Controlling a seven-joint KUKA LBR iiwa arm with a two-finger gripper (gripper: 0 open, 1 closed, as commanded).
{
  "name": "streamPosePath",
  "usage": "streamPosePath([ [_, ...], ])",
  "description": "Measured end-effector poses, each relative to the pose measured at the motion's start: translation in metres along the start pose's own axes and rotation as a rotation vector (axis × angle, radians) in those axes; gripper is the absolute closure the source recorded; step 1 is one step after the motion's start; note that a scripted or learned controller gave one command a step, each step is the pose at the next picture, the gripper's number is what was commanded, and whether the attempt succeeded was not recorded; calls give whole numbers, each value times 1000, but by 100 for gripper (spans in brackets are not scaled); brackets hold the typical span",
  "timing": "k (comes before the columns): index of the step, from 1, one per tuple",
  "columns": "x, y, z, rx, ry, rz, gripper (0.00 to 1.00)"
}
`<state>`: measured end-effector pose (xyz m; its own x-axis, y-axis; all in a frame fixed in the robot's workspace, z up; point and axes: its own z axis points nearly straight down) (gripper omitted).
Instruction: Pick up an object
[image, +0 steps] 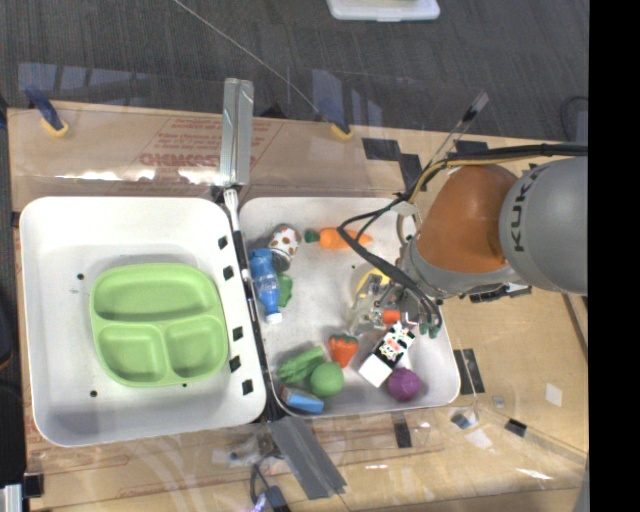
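In the left white bin (40, 300) there was just one thing: a lime-green plastic divided tray (157, 322) with three compartments, sitting flat. Moving right, the second white bin (300, 215) was the messy one. Along its left wall stood one clear blue plastic bottle (264, 280), and just above that one small white ball with coloured spots (285, 239). At the top edge, one orange carrot toy (336, 238). Down along the bottom I counted one green leafy veggie toy (300, 362), one round green ball (326, 379), one red-orange toy strawberry (343, 349), one black-and-white cow-patterned block (387, 352) and one purple round plum-like toy (404, 384).

The gripper (385, 300) hung low over the right half of that bin, near the strawberry and just above the cow block, with something small and yellow beside it. Honestly couldn't tell whether the fingers were spread or closed; too much cable clutter there.

My guess for the target is the cow block since it's nearest: looks light, stiff and flat-sided, so pinching across its narrow sides should hold. The round toys look slippery and would probably roll.
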<state>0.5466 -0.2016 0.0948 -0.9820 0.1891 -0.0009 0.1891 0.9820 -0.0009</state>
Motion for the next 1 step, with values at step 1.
streamPosePath([
  [1, -42, 40, -132, 0, -14, 10, 100],
])
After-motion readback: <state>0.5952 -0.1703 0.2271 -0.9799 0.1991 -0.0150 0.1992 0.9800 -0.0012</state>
